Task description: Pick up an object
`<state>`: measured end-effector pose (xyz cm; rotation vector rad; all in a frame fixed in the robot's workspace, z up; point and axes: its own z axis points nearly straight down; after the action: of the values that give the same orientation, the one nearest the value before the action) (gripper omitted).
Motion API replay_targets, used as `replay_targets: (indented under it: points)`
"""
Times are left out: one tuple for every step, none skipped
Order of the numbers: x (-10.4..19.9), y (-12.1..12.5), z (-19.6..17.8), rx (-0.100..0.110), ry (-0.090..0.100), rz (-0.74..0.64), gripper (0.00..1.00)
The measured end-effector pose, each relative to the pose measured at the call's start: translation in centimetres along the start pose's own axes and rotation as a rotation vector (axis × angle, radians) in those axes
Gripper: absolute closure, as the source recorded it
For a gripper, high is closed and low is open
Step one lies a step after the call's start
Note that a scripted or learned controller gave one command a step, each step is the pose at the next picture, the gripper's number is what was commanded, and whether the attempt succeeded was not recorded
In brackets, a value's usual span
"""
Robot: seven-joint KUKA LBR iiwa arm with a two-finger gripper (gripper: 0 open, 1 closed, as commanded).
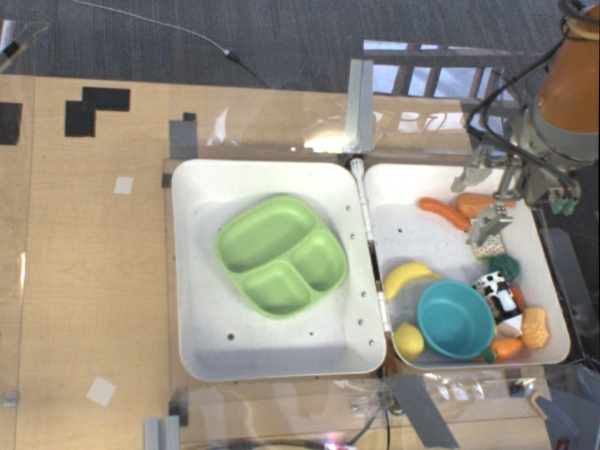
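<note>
A robotics lab: a taped wooden bench [84,251] bears two white bins [197,345], with cables [141,22] trailing.

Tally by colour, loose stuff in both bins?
Green: 2, divided green plastic plate, small dark green toy
Yellow: 2, yellow toy banana, round yellow toy lemon
Orange: 4, toy carrot, pieces
Teal: 1, teal plastic bowl
Black-and-white: 1, toy
Total: 10
</note>
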<state>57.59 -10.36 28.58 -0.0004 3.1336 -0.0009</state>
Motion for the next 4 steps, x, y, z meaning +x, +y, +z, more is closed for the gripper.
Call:
replay_targets:
  points:
    - [-3.8,-0.6,7.8,-0.001,0.006,0.121,0.00]
    - [1.0,-6.6,19.6,0.002,-0.007,0.176,0.00]
    - [-2.9,1.6,19.7,-0.002,-0.007,0.292,0.00]
    - [3.4,-2.1,19.4,0.003,-0.014,0.384,0.00]
